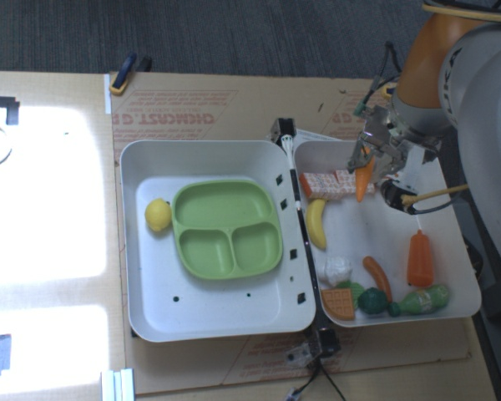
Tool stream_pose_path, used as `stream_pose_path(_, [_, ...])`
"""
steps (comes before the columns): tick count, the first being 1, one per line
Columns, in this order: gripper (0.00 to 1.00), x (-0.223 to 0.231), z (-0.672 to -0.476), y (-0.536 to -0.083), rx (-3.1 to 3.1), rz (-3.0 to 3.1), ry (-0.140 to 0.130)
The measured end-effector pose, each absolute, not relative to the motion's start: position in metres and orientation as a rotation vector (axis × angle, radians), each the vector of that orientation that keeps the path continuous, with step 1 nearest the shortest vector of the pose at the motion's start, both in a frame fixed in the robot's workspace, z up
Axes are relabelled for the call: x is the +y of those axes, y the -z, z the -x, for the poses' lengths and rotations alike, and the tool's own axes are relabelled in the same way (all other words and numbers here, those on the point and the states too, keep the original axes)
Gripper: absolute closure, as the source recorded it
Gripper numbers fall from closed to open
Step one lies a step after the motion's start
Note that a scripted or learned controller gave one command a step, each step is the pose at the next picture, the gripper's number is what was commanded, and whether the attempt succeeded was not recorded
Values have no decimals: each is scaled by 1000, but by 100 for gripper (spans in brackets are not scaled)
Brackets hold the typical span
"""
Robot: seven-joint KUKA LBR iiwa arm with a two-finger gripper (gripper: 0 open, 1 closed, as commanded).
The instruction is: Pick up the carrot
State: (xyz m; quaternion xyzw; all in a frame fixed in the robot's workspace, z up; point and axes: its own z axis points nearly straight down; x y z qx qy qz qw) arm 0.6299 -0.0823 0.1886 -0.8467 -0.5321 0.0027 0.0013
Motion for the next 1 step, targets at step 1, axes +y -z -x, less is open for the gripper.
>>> stream_pose_path(1, [100,-81,-621,-221,-1421,2801,-8])
